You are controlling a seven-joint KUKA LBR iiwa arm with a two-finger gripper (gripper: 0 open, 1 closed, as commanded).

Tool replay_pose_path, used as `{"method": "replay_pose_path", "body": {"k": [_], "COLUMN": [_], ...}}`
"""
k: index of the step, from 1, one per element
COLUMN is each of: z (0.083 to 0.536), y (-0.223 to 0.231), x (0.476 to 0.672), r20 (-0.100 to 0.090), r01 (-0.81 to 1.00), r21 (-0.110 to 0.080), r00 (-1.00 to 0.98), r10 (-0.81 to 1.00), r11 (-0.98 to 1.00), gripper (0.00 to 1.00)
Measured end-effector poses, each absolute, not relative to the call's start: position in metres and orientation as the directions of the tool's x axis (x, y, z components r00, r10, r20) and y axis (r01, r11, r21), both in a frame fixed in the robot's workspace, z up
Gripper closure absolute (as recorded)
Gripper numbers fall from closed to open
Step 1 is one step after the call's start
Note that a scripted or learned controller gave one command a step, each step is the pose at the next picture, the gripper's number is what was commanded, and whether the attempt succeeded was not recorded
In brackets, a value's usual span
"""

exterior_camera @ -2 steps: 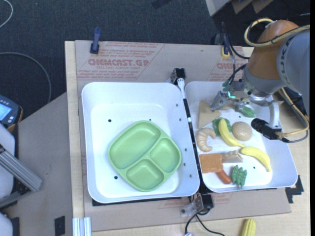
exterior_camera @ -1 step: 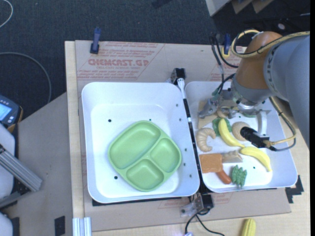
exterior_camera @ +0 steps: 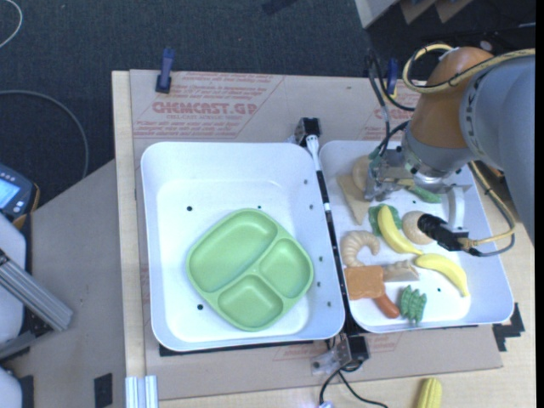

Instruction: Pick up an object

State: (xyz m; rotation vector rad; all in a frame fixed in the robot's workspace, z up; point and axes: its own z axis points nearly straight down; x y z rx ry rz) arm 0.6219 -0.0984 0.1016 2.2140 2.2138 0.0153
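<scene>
Right bin [exterior_camera: 489, 308] holds toy food: two bananas [exterior_camera: 389, 229] mid-bin, croissant [exterior_camera: 359, 246] at left edge, orange block [exterior_camera: 365, 282], green piece [exterior_camera: 413, 303] near front edge | gripper [exterior_camera: 380, 183] low over back-left corner, finger state cannot tell | left bin [exterior_camera: 161, 228]: green divided plate [exterior_camera: 248, 268]

The arm [exterior_camera: 489, 100] runs off the frame at three o'clock, and its wrist hides the gripper's fingertips. A yellow object [exterior_camera: 427, 393] is cut off at six o'clock.

Grey arm [exterior_camera: 510, 100], orange wrist band [exterior_camera: 442, 113]
</scene>
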Motion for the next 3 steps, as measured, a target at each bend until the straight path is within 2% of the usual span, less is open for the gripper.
{"method": "replay_pose_path", "body": {"k": [1, 2, 3], "z": [0.085, 0.086, 0.085], "y": [-0.096, -0.148, -0.203], "x": [0.576, 0.595, 0.557], "r20": [0.002, -0.003, 0.000], "r01": [1.000, 1.000, 1.000], "r21": [-0.002, 0.005, -0.003], "r00": [0.001, 0.003, 0.004], "r10": [1.000, 1.000, 1.000], "r11": [-0.001, -0.003, -0.004], "gripper": [1.00, 1.00, 1.00]}}
